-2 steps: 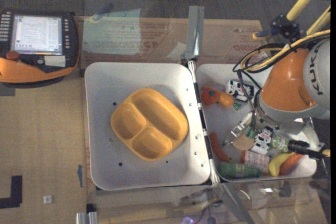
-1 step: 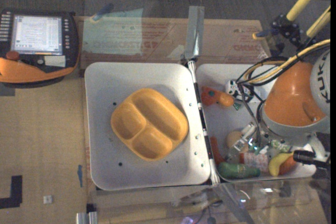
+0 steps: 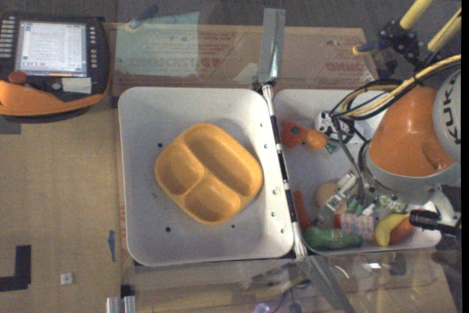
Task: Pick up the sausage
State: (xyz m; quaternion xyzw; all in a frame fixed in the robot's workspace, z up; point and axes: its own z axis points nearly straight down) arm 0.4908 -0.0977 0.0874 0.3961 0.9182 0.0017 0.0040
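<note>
Left bin [image 3: 139,179]: yellow divided plate [image 3: 208,172] lying in the middle.
Right bin [image 3: 308,102]: carrot [image 3: 304,135] near the top-left corner.
Sausage [image 3: 300,209]: reddish, seemingly it, along that bin's left wall.
Gripper [image 3: 344,194]: low among toy foods, just right of the sausage; grip unreadable.

Grey arm [image 3: 448,113], orange band, yellow-black cables

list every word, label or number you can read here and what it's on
"KU", cut off at the frame edge, on the grey arm.
Red print on the cardboard sheet behind the bins: shows through mirrored and faint, not readable.
Screen text on the orange-edged control pendant: too small and blurred to read.
Label on the small packet in the right bin: blurred, unreadable.
</note>
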